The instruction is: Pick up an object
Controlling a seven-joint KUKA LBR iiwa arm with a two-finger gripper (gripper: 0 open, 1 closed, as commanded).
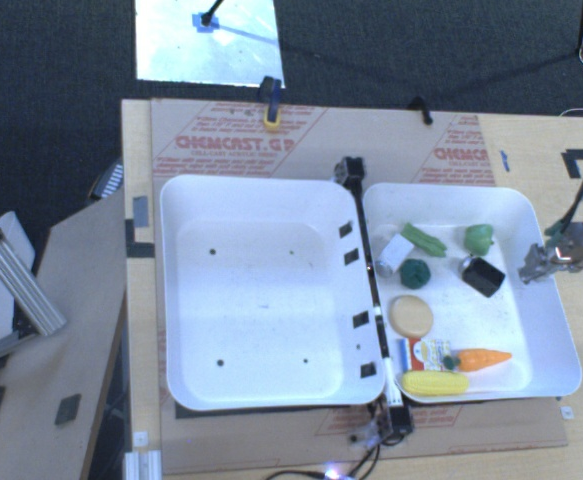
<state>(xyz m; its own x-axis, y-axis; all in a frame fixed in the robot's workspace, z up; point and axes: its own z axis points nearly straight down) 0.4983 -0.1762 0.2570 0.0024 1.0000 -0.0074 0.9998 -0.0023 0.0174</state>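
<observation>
The pincer hovers at the right bin's right rim, holding nothing; whether it is parted I cannot tell. Approach seems in hand: the black block lies nearest, so reaching left and descending comes next

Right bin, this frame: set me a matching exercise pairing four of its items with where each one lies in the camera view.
Items:
1. carrot
2. black block
3. corn cob
4. tan round disc

Places:
A. against the near wall of the right bin, below the carrot
B. middle of the bin, just below the dark green ball
C. near the bin's near-right corner, pointing right
D. below the light green pepper, nearest the claw

Pairs: 1-C, 2-D, 3-A, 4-B
</observation>
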